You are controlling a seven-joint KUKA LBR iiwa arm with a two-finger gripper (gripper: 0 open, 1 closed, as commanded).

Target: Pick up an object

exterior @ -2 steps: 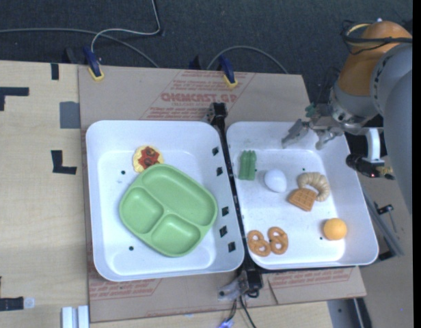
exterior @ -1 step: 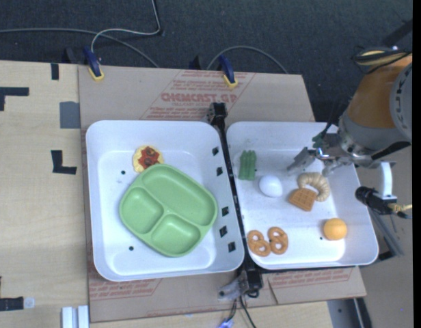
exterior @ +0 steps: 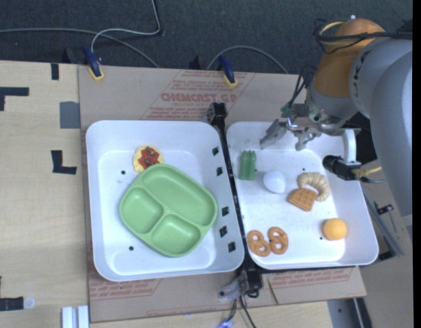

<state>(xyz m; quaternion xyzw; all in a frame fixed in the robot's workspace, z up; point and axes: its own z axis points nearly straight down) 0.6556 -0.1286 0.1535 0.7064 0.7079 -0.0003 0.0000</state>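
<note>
Spread wide and holding nothing, the claw (exterior: 288, 134) hangs over the far edge of the right bin (exterior: 354, 248), its two grey fingers (exterior: 270, 135) splayed apart with bare white bin floor showing between them. It looks poised above the clutter rather than committed to any one piece, which suits a pick not yet begun.

Nearest to it, down and toward the divider, a small green block (exterior: 247, 165) stands just beside the bin's left wall, and a white egg-shaped piece (exterior: 274, 181) lies near it. Either seems the likeliest target, since both sit closest under the open fingers. Further toward the right wall, a waffle (exterior: 303, 199) rests touching a pale ring pastry (exterior: 316, 182); packed together like that, they would probably be awkward to pinch singly. An orange ball (exterior: 334, 229) lies apart near the near-right corner, and two pretzels (exterior: 267, 241) lie side by side along the near edge.

Across the divider, the left bin (exterior: 101, 251) carries a green divided plate (exterior: 169, 210), tilted at an angle to the bin walls, with a small pizza slice (exterior: 147, 158) just beyond its far rim.

Both bins rest on a cardboard sheet (exterior: 169, 94) clamped to the table (exterior: 26, 203); its red print appears to read "CHEMCAST", with the smaller lines below too fine to make out.
</note>
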